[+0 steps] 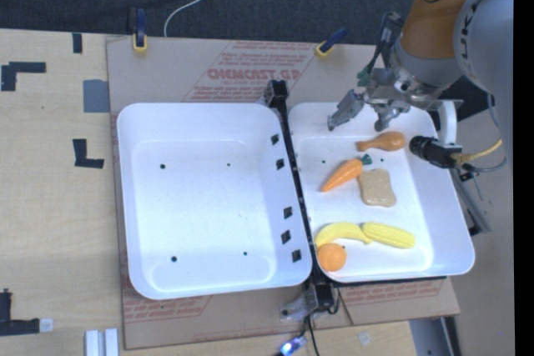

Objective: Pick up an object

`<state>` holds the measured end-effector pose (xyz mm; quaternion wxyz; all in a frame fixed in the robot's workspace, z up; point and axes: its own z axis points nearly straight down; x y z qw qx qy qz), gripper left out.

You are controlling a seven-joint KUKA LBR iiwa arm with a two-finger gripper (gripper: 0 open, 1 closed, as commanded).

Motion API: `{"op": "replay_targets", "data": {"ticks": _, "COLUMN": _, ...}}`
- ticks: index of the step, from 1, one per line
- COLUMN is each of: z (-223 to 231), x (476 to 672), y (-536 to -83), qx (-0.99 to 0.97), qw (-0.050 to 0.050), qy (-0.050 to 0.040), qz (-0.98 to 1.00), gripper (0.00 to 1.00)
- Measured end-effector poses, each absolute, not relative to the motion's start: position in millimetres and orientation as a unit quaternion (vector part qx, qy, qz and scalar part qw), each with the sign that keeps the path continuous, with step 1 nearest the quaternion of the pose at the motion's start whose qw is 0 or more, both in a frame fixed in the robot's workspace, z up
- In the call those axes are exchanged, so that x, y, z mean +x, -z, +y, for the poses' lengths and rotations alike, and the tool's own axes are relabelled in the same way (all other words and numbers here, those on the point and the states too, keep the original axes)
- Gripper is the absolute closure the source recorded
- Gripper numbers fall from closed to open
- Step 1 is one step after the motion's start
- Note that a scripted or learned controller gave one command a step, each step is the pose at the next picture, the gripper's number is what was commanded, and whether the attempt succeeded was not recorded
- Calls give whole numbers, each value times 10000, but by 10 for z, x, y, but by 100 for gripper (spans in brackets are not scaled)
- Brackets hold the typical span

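I see the claw [365, 117] hanging over the far end of the right-hand shallow white bin [446, 217], its two grey fingers [343, 113] spread apart with nothing between them. Just beside it lies a brown plastic drumstick [383, 142]. Nearer me sit an orange toy carrot [343, 174] and a tan bread-shaped slice [377, 188], then a yellow banana [341, 233], a yellow corn cob [388, 235] and a small orange ball [332, 257]. The left-hand white bin [133, 204] adjoins it on the cardboard-covered tabletop [225, 72].
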<state>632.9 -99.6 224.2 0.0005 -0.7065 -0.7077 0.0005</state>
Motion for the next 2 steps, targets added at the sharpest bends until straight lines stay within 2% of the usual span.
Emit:
{"op": "replay_targets", "data": {"ticks": 1, "z": -1702, "x": 6698, "y": -2564, "qx": -7079, "qw": -32, "qy": 3, "qz": -7063, "gripper": 0}}
{"op": "replay_targets", "data": {"ticks": 2, "z": -1668, "x": 6686, "y": -2647, "qx": -7068, "qw": -12, "qy": -8, "qz": -7074, "gripper": 100}}
